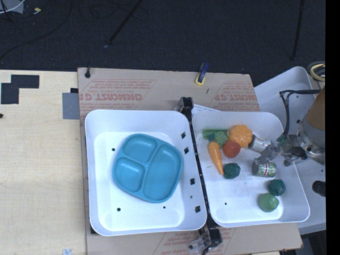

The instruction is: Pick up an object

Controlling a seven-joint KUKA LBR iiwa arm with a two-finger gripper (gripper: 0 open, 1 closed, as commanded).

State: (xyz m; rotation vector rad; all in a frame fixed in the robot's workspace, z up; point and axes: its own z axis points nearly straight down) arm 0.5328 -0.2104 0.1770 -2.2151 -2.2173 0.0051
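Note:
The right white bin [289, 214] holds several toy foods. An orange fruit [240, 135], a red tomato [231, 149] and a green vegetable [217, 136] sit together at its far side. A carrot [215, 157] lies toward the divider, with a dark green piece [231, 170] beside it. A small can [264, 169] lies on its side mid-bin. A dark green ball [276, 187] and a light green fruit [269, 202] rest near the front right. My gripper [262, 149] reaches in from the right, low over the bin, just above the can and right of the tomato. It is open, with nothing between its fingers.
The left white bin [101, 217] holds a blue divided plate [147, 167]. A black divider with clips [194, 163] runs between the bins. Both bins stand on a cardboard sheet [138, 92]. The arm's cables [289, 116] hang at the right, over the bin's edge.

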